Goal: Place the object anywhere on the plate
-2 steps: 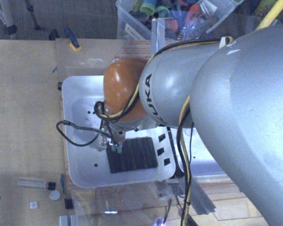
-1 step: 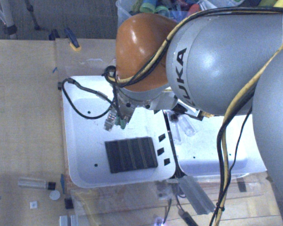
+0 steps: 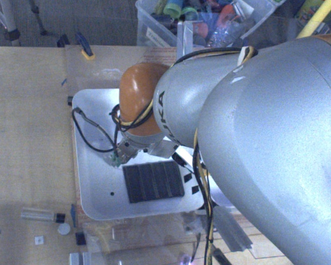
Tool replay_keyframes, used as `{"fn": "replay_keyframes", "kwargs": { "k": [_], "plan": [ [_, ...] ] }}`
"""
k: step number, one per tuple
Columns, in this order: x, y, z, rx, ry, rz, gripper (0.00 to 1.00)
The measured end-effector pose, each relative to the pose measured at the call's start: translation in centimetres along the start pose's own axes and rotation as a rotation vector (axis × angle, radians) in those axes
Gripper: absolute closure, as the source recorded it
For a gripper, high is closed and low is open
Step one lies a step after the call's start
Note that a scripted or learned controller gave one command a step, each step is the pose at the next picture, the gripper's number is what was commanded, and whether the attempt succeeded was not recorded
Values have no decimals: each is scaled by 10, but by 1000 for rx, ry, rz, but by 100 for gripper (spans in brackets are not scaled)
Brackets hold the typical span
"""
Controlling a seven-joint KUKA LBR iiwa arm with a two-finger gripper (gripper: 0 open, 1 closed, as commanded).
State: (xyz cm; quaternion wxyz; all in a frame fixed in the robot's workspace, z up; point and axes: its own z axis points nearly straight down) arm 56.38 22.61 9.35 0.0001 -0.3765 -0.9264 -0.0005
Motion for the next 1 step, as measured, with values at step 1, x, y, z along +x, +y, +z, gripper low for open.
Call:
{"fn": "replay_keyframes", "kwargs": {
  "k": [1],
  "plan": [
    [-43,29,-10,1,-2,550,100]
  ]
}}
